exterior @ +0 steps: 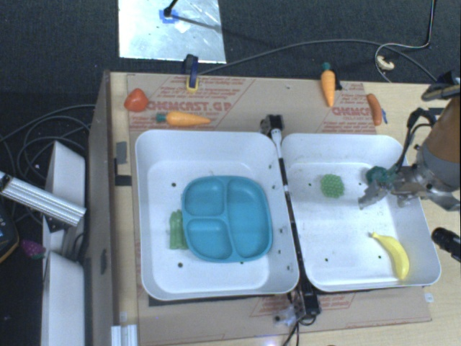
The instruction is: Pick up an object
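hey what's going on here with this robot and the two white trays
A grey robot arm reaches in from the right over the right bin, its gripper low near the bin's right side. Nothing shows between its fingers. In that bin lie a green ball, just left of the gripper, and a banana near the front. The left bin holds a blue divided plate with a small green piece beside it. Toy carrots and a tomato sit on the board behind the bins.

Grey arm (443,157) entering at right edge of frame, orange-tan band above wrist. Dark cable looped beside upper casing. Gripper (376,186) with grey metal fingers and teal-green part at the knuckle.
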`<act>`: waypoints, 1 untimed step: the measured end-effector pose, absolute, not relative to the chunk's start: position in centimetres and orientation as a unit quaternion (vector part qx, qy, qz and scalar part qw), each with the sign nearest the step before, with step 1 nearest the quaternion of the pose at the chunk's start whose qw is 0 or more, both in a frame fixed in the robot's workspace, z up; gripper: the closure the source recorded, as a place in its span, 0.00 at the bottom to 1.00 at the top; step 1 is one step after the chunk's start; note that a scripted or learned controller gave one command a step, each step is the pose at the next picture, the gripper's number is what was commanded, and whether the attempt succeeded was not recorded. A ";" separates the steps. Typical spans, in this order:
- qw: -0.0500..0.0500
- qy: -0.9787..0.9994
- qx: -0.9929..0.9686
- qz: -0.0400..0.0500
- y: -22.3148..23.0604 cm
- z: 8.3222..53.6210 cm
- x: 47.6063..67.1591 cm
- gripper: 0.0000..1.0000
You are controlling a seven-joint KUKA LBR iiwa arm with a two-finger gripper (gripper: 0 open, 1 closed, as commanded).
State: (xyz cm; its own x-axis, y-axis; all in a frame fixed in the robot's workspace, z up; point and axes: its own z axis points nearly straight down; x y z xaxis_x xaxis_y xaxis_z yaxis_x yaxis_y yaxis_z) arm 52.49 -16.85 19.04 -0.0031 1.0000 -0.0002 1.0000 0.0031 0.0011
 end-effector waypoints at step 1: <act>0.001 0.708 0.706 0.001 -17.3 8.5 58.7 0.00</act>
State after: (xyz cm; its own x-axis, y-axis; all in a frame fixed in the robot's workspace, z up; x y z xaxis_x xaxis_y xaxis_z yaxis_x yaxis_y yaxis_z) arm 58.71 -17.31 8.45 -0.0037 1.0000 -0.0005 1.0000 0.0037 0.0025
